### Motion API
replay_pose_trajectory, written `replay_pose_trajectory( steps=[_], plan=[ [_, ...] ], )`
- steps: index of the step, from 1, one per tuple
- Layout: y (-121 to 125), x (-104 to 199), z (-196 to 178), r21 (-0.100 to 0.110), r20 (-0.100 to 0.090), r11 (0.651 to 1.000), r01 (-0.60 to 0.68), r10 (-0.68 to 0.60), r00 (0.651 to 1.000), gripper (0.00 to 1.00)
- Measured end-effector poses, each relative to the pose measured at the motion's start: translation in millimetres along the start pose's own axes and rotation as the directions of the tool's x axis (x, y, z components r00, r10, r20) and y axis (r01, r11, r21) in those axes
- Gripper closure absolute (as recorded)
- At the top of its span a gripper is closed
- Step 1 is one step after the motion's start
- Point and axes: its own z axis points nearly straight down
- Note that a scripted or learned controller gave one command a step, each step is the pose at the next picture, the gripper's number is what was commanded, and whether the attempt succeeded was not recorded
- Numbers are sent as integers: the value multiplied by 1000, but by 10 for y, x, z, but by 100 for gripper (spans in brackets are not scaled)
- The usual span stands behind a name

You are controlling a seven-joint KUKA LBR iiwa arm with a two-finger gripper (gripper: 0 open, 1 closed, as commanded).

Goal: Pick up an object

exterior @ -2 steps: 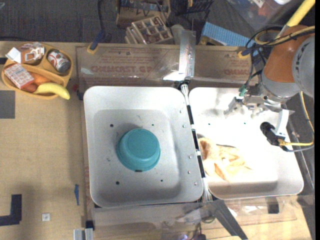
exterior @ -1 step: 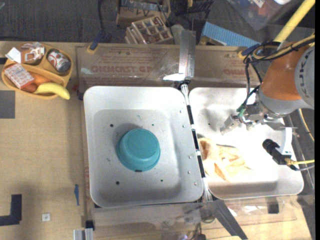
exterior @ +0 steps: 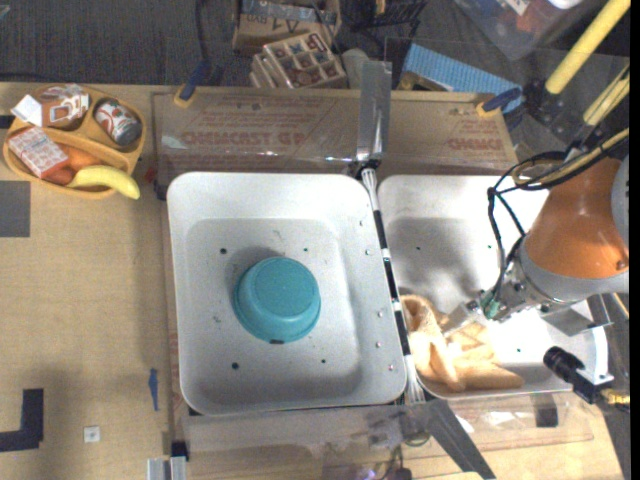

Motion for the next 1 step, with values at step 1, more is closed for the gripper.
replay_pose_trajectory(
  steps=[1],
  plan=[
    [-20, 89, 117, -12, 7, 994, -104, 105, 994, 0]
  ],
)
